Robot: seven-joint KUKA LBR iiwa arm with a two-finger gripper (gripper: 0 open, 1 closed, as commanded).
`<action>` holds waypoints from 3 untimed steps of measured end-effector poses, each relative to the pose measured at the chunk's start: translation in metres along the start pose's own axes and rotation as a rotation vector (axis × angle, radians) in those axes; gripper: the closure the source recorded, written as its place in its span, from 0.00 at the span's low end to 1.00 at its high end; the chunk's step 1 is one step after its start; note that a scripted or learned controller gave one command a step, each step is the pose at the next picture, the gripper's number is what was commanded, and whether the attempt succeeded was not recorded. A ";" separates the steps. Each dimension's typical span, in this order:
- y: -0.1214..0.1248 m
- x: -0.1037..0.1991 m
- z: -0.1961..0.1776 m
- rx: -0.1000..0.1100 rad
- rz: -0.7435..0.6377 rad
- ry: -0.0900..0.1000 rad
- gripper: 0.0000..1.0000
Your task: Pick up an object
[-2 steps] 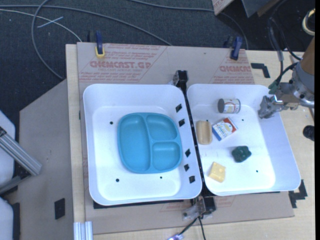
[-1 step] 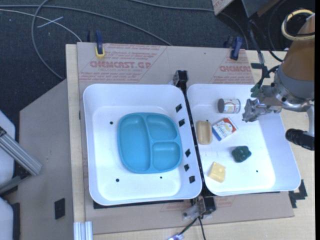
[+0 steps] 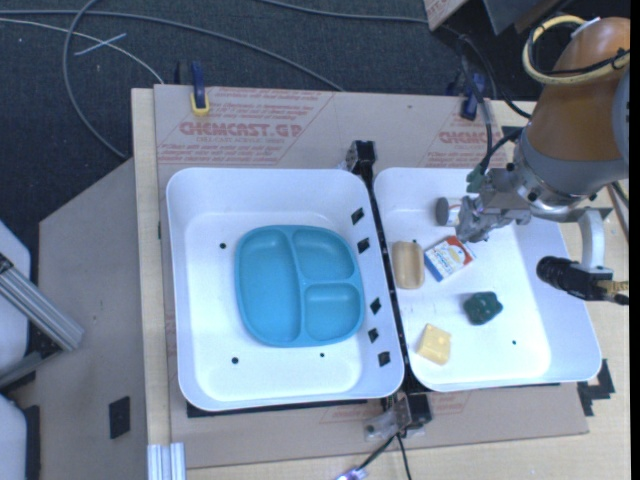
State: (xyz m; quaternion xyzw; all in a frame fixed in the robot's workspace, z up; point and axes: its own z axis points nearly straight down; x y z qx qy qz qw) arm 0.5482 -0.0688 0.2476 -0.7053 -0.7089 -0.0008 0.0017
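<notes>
White plastic forms both shallow bins on the bench: the left bin [image 3: 190, 268] holds a blue divided plate [image 3: 298, 284] lying flat near its middle, and the right bin [image 3: 560, 353] holds four small objects. The gripper [image 3: 470, 223] of the grey arm [image 3: 575, 118], which enters from the right, is lowered over the upper part of the right bin; whether its fingers are apart or together cannot be told from this angle. Just below and left of the gripper lies a small blue, white and red carton [image 3: 447, 259], close to the fingertips but with contact unclear. A tan bread-like piece [image 3: 407, 265] sits beside the divider, a dark green lump [image 3: 483, 308] lies lower right, and a pale yellow block [image 3: 435, 343] rests near the front wall.
</notes>
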 end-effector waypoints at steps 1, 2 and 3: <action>-0.001 0.057 -0.005 -0.001 -0.002 0.000 1.00; 0.008 0.103 -0.001 -0.002 -0.001 -0.001 1.00; 0.004 0.154 0.018 0.004 0.000 -0.001 1.00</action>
